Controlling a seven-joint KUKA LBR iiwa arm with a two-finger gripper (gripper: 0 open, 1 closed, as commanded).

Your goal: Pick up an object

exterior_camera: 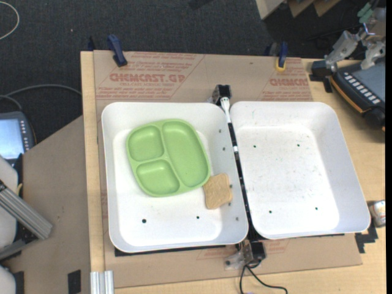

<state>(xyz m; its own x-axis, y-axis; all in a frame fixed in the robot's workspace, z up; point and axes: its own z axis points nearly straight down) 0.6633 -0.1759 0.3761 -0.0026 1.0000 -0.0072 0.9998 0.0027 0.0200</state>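
Seen from above at a slant, the worktop (153, 72) carries two shallow white bins side by side on a brown board. The left bin (116, 164) holds a green divided plate (168, 157) with three compartments, lying flat in the bin's upper middle; its long axis runs from upper left toward lower right. Touching the plate's lower right corner is a small tan sponge (217, 191), roughly square and turned a little askew, close to the bin's right wall. The right bin (294, 170) shows bare white floor with a few dark specks. A black strip (231, 146) runs along the seam between the two bins. The fingers' state cannot be told, nor how far the plate and sponge lie from them.
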